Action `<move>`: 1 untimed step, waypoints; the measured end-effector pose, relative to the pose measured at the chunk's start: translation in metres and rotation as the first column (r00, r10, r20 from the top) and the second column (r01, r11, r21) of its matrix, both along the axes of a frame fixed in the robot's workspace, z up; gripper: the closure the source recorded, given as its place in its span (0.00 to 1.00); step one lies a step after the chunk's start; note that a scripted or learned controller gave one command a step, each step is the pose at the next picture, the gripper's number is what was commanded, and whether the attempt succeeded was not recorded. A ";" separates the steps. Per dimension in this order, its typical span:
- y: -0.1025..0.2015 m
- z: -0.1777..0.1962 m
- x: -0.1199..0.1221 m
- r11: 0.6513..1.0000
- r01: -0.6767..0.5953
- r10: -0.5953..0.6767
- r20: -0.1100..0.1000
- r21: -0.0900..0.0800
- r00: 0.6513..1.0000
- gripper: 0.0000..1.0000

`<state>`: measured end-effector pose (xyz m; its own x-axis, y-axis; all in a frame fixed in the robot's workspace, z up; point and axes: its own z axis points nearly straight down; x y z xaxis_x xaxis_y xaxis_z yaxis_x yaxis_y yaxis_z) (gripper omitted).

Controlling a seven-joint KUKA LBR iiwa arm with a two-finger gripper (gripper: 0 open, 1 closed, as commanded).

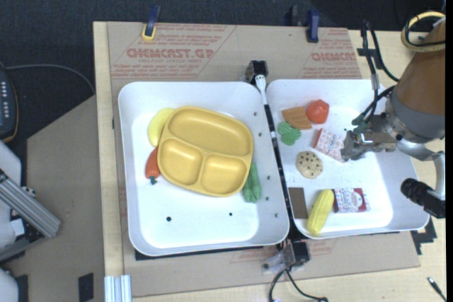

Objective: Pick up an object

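In the right bin (396, 223) lie several toy foods: a red tomato (318, 110), a brown bread slice (296, 117), a green leafy piece (288, 132), a red-and-white packet (328, 142), a round cookie (309, 164), a yellow corn cob (320, 210), a brown chocolate bar (297, 202) and a second red-and-white packet (350, 200). My gripper (352, 148) hangs low over this bin, just right of the upper packet, its tip close to that packet's edge. Nothing shows between its fingers.
The left bin (141, 208) bears a yellow divided tray (204, 151), with a yellow piece (158, 125) and a red-orange pepper (152, 165) at its left and a green vegetable (252, 185) at its right. A black divider clamp (257, 71) sits between the bins.
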<state>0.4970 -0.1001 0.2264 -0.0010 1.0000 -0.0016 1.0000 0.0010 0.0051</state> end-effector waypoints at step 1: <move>0.014 0.010 0.053 1.000 -0.002 0.002 0.001 0.000 1.000 1.00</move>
<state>0.5501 -0.0861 0.2365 -0.0034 1.0000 -0.0017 1.0000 0.0034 0.0059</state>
